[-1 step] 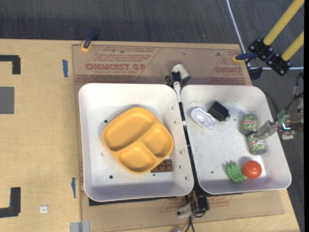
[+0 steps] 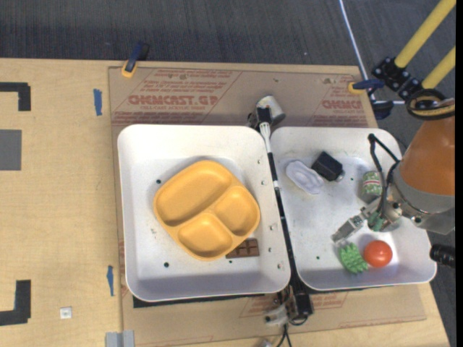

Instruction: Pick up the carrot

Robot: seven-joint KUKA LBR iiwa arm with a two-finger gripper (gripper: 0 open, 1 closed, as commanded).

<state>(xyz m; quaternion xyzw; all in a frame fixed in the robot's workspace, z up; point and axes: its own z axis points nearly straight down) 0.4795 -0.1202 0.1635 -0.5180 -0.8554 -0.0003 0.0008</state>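
Note:
The carrot (image 2: 376,254) lies in the front right corner of the right bin (image 2: 318,273); it shows as a rounded orange-red body with a green leafy top (image 2: 352,259) pointing left. My gripper (image 2: 364,225) hangs just above and behind it, a little to the left, below the orange-banded wrist (image 2: 434,165). Its two fingers stand apart, one grey finger (image 2: 347,229) reaching toward the lower left, and nothing sits between them. The gripper is open and does not touch the carrot.
In the right bin also lie a black block (image 2: 328,166), a clear plastic piece (image 2: 303,177) and a small green and red item (image 2: 372,185) partly behind the arm. The left bin (image 2: 137,215) holds a yellow divided plate (image 2: 207,208).

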